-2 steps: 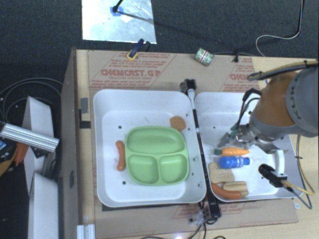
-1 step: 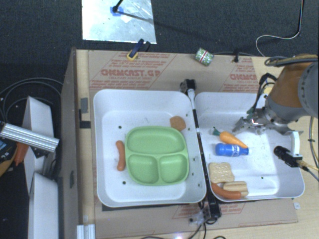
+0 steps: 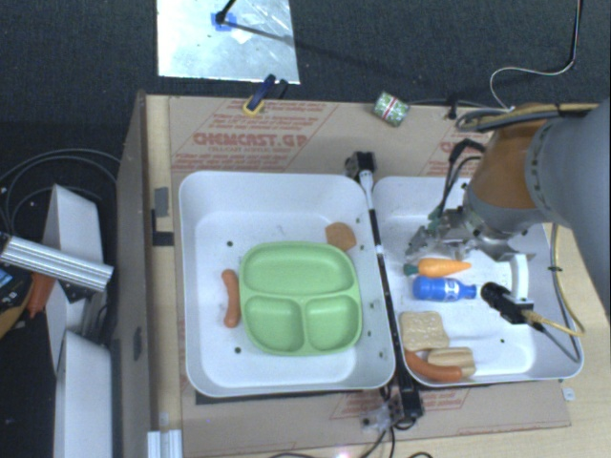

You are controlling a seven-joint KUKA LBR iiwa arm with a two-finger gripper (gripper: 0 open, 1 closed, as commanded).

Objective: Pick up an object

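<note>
In the right bin an orange carrot lies just above a blue bottle. Below them sit a tan cracker and a hot dog in a bun at the front wall. My gripper hangs low over the bin's upper middle, directly above the carrot and very close to it. Nothing shows in its grasp. The grey arm with its orange band comes in from the right.
The left bin holds a green divided plate, a red sausage left of it, and a brown round piece by the dividing wall. A small green can lies on the cardboard behind the bins.
</note>
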